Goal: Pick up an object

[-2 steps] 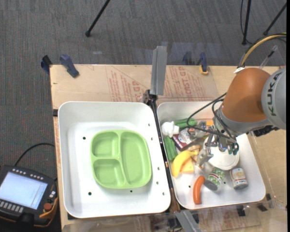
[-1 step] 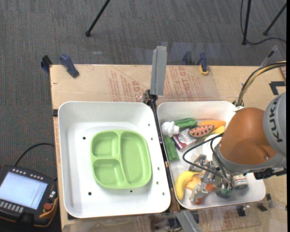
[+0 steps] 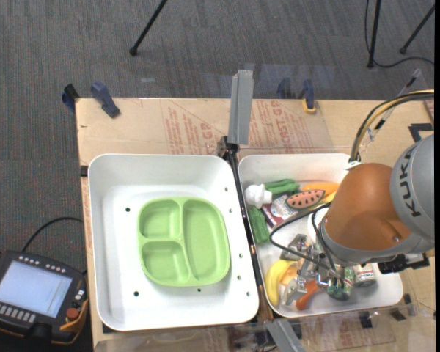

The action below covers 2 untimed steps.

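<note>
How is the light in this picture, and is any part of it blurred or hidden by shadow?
In the camera view the light is even and soft; the green three-compartment plastic plate is sharp, with faint shadows along the left white bin walls. The small objects under the gripper are cluttered and hard to read.

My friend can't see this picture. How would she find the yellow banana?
Look in the right bin, the one crowded with toys. Near its front left corner, beside the gripper, lies the banana. It is the only plain yellow, curved thing there.
</note>
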{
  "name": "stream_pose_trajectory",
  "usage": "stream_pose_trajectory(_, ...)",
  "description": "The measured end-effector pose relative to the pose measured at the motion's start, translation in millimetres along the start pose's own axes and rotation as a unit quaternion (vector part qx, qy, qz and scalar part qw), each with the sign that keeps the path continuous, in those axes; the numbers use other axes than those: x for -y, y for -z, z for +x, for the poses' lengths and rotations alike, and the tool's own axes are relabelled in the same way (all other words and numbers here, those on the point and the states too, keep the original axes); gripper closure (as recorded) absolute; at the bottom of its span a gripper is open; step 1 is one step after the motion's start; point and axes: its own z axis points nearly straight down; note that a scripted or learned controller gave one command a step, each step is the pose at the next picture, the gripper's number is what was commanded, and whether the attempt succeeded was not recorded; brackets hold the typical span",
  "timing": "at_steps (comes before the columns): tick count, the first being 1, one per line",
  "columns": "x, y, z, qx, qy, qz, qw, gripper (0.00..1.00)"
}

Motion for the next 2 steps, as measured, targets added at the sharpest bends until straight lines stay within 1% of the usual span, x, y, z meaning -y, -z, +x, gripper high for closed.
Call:
stream_pose_trajectory(1, 0, 9, -1, 0.000, 0.003, 0.001, 1.0000, 1.00)
stream_pose_trajectory(2, -72, 102, -6, 0.003, 0.125, 0.000, 0.9921, 1.00)
